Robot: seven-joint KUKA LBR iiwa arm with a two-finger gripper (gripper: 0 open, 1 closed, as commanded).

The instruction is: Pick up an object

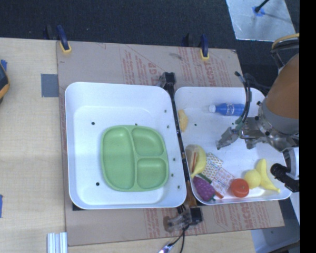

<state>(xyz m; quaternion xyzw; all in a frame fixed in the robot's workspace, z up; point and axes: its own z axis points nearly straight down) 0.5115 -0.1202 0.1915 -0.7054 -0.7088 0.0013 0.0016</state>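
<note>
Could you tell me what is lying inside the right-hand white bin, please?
The right-hand shallow white bin holds a blue-capped clear bottle, yellow plastic banana, red tomato, purple eggplant and patterned packet. The arm covers its right side.

Red print on the cardboard sheet (147, 67) is too faint to read.

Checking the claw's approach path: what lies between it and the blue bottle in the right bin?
In the camera view, bare white bin floor separates the claw from the blue bottle; nothing lies between them.
</note>
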